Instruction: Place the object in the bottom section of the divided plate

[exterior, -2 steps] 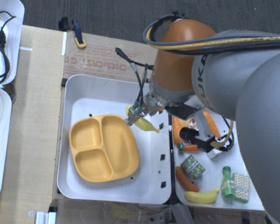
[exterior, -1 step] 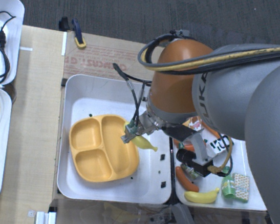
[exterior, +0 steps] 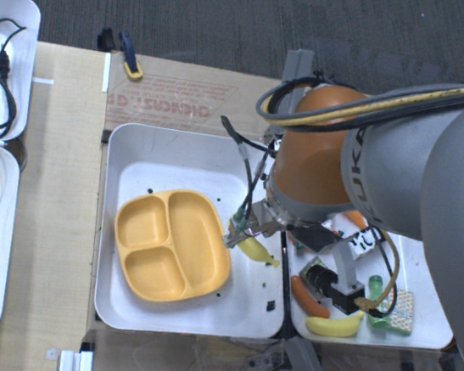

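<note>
The arm reached in from the right, its gripper (exterior: 243, 232) low over the left bin (exterior: 128, 166), clenched on a small yellow object (exterior: 256, 249) just right of the divided plate (exterior: 172, 245). A banana (exterior: 334, 325) lay in the right bin (exterior: 427, 323).

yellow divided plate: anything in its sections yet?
Empty. All three sections of the yellow divided plate show bare plastic; a small yellow object lies beside its right rim, by the gripper.

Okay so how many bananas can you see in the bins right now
2. One small banana lies in the left bin just right of the divided plate, at the gripper. The other banana lies at the right bin's near edge. The arm may hide more.
</note>
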Controlling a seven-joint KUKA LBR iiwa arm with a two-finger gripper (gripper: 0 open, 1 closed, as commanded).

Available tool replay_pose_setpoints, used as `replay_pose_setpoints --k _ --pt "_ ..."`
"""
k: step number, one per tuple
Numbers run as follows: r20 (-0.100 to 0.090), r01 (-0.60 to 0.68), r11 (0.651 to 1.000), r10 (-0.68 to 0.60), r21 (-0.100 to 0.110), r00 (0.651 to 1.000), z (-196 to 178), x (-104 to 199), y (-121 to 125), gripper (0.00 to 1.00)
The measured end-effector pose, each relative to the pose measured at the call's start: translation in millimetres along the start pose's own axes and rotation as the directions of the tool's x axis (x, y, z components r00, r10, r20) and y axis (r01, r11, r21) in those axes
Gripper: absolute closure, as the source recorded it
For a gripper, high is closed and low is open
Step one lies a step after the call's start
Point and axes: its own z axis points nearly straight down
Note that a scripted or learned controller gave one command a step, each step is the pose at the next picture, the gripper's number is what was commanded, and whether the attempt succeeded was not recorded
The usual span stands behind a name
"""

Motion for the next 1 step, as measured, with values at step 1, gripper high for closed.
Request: replay_pose_setpoints --k 1 --pt "0.001 0.141 0.99 -0.141 -0.001 0.99 32.4 13.1 25.6 1.0"
